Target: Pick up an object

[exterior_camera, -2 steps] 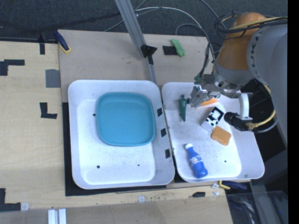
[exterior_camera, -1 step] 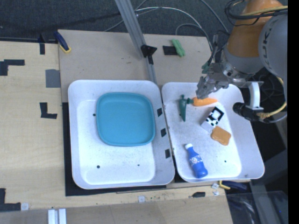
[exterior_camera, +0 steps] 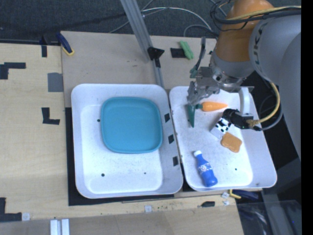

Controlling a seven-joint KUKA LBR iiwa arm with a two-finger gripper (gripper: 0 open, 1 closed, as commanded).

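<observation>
- Right now the gripper (exterior_camera: 198, 98) hangs low over the far left corner of the right bin (exterior_camera: 254, 173), just at the leafy end of a toy carrot (exterior_camera: 213, 106).
- Whether it is released or clenched cannot be told from this slant; the wrist hides that.
- Nothing can be seen held in it.
- Closest target, by my judgement, is the carrot: its orange body runs left to right, lying just to the right of the gripper, with the green top (exterior_camera: 190, 114) trailing toward the near side below it.
- Other candidates lie well apart, nearer in the same bin: a black-and-white block (exterior_camera: 221, 126), a tan piece (exterior_camera: 231, 142), a blue bottle (exterior_camera: 204, 168).
- Left bin (exterior_camera: 85, 146) carries a teal plate (exterior_camera: 131, 124).
</observation>
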